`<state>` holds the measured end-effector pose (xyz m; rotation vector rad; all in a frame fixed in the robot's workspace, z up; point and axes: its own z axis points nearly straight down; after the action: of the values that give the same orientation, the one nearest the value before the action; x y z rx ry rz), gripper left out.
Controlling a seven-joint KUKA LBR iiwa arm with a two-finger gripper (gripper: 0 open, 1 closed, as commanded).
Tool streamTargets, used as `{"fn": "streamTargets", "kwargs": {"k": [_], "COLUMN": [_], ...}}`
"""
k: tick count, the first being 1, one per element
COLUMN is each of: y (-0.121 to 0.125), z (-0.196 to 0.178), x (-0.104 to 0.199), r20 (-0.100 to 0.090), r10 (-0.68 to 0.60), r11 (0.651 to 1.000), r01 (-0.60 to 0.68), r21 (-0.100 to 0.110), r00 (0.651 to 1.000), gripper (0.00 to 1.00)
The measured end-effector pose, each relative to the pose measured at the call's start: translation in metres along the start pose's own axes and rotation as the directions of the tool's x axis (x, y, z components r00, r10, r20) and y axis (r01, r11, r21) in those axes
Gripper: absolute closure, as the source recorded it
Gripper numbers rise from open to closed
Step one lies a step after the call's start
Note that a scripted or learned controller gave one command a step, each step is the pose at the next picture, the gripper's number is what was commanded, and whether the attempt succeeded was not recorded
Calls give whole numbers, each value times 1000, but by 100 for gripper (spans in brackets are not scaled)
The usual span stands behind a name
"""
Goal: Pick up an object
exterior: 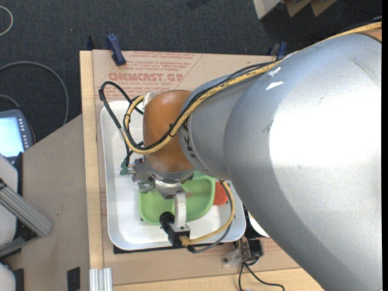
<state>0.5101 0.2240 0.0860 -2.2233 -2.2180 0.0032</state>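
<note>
Camera view: arm is reaching in from the right and hanging low, covering most of the scene
Bench: is carrying the bin so the arm is working down from above
Left bin: is keeping the objects corralled within reach
Green object: likely the target, is lying on the bin floor toward the view's lower end, directly under the orange-banded wrist
Gripper: is sitting low over the green object's left part, lined up for a grab by my reading; released or clenched, cannot tell, wrist is hiding it
Orange piece: is lying just beside the green object's right edge, risking a bump
</note>
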Motion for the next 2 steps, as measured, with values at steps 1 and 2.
{"fn": "streamTargets", "kwargs": {"k": [1, 2], "y": [75, -21], "z": [-95, -58], "x": [1, -26], "r20": [-4, 3], "r10": [-1, 0], "r11": [1000, 1000], "r01": [1, 0], "r21": [-17, 11], "r00": [1000, 1000], "gripper": [100, 100]}}
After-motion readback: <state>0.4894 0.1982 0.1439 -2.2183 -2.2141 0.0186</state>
